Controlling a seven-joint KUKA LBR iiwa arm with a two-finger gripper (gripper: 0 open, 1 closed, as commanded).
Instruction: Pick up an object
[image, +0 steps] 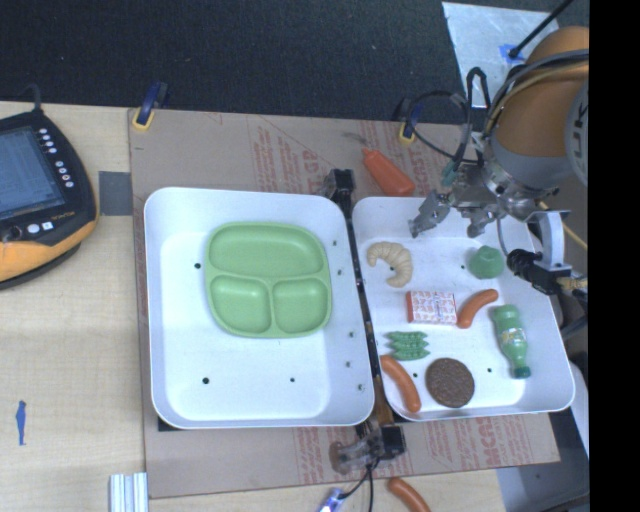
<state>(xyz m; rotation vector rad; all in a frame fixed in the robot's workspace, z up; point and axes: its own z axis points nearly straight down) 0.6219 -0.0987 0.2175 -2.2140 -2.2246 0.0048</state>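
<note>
The gripper (455, 213) hangs over the right bin's (545, 400) far edge, fingers spread wide, holding nothing. Below lie one pale croissant (392, 262), two sausages (477, 307), one green bottle (511, 340).

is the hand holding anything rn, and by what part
Nothing is held. The hand hangs open over the back of the right bin, fingers spread with nothing between them, the green object lying apart.
</note>
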